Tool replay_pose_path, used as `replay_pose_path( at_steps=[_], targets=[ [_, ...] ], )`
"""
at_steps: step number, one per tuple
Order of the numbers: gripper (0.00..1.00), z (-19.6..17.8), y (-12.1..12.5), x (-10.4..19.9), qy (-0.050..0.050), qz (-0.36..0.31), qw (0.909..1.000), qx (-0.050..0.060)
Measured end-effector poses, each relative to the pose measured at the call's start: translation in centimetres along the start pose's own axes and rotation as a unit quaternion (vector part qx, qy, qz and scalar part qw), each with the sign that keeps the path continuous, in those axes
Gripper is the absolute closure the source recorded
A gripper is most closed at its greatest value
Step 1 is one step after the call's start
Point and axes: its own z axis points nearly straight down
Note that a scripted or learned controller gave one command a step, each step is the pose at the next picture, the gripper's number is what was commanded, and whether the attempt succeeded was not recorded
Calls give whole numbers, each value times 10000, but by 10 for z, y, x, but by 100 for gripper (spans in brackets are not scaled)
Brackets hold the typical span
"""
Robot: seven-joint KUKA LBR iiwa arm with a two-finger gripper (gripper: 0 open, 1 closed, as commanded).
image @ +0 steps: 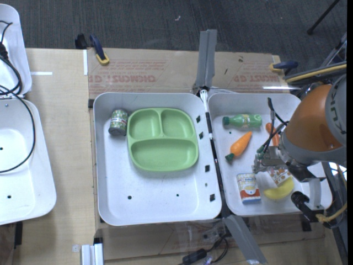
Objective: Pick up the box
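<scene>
The box [248, 187] is seen lying flat on the floor of the right bin [218, 148], near its front edge, with a white face and an orange-red end. The gripper [268, 163] is found just beside it, at about two o'clock from the box, low over the bin. Whether the gripper is released or clenched cannot be told, as its tip is lost among cables and the arm's shadow. A banana [279, 190] is partly covered at three o'clock of the box. A carrot [240, 146] lies at twelve o'clock.
</scene>
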Motion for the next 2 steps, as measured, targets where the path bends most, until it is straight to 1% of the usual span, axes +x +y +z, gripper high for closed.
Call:
replay_pose_path(
  at_steps=[1, 2],
  targets=[
    [0, 0, 0, 0, 1, 2, 10000, 1],
    [0, 20, -9, 7, 77, 871, 9960, 167]
  ],
)
